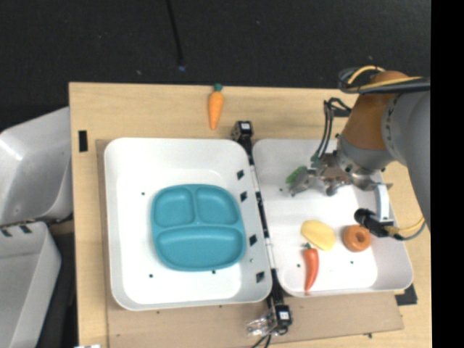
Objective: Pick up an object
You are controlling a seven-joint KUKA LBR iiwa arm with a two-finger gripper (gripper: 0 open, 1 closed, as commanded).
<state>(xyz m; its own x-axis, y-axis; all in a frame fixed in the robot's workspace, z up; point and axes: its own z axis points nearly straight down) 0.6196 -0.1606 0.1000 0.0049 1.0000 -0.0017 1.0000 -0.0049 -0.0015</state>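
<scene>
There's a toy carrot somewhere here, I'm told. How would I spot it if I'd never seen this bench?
Start at the shallow white left bin, which holds a blue divided plastic plate. Look past its far rim to the bare wooden bench: the small orange toy carrot with a green top lies there alone, outside both bins, unlike the red chili pepper in the right bin.

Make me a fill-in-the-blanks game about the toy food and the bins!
1. The divided plate in the left bin is ____ in colour.
2. The carrot lies on the bench, ____ both bins.
3. The red chili lies in the ____ bin.
4. Touching the chili's stem end is a ____ toy.

Missing words: blue; outside; right; yellow
</scene>
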